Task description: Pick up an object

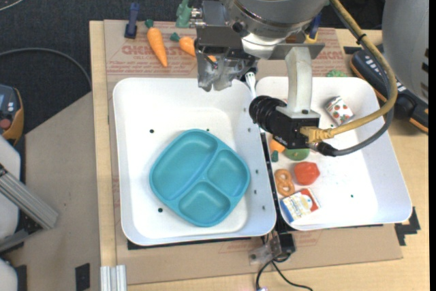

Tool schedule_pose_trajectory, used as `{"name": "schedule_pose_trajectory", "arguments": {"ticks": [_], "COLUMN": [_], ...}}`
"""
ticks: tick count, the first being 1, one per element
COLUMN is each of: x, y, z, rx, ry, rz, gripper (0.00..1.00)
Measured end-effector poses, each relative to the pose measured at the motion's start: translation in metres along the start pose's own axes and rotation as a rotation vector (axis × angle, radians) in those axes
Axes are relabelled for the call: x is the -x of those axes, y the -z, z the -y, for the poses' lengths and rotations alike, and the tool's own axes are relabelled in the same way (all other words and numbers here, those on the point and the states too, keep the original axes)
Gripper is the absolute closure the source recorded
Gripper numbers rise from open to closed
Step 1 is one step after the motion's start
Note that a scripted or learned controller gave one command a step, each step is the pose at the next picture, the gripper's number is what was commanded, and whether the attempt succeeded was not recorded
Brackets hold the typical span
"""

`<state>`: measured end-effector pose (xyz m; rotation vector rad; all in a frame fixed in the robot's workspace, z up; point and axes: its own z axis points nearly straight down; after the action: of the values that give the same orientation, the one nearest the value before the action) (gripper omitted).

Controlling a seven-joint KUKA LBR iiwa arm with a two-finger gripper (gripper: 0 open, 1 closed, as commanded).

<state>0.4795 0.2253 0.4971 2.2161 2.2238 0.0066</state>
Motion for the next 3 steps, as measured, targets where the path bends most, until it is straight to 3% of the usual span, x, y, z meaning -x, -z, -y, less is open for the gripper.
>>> {"name": "schedule_pose_trajectory", "arguments": {"ticks": [1, 2, 3], "x": [-0.001, 0.017, 0.015], "y": [0.010, -0.077, -0.061], "z": [0.000, 0.002, 0.000], "rx": [0.003, -0.015, -0.002], "ry": [0.002, -0.007, -0.003], "rz": [-0.001, 0.006, 0.001], "gripper": [1.00, 1.00, 1.00]}}
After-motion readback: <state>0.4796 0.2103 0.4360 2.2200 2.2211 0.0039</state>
